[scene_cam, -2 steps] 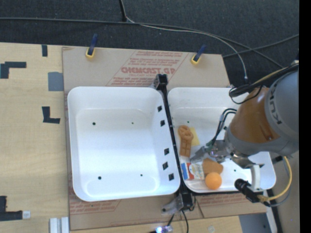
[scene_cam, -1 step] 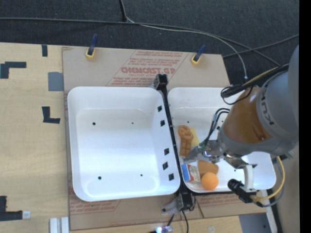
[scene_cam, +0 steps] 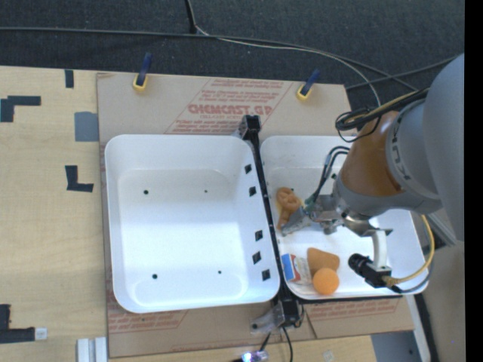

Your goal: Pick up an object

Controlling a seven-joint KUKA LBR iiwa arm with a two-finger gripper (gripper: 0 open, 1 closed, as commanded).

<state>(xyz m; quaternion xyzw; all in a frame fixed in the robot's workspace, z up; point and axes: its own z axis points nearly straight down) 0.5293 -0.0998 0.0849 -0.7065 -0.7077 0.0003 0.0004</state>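
1. The left bin (scene_cam: 181,217) sits on a board (scene_cam: 226,108) on the desk (scene_cam: 45,225).
2. The right bin (scene_cam: 302,151) touches it along a black divider (scene_cam: 259,202).
3. A small brown toy (scene_cam: 286,200) lies near that divider.
4. The gripper (scene_cam: 302,219) hangs just beside the toy; whether it is parted or closed, I cannot tell.
5. Nearer the front edge lie a small packet (scene_cam: 294,268), an orange wedge (scene_cam: 323,259) and an orange ball (scene_cam: 326,280), close together.
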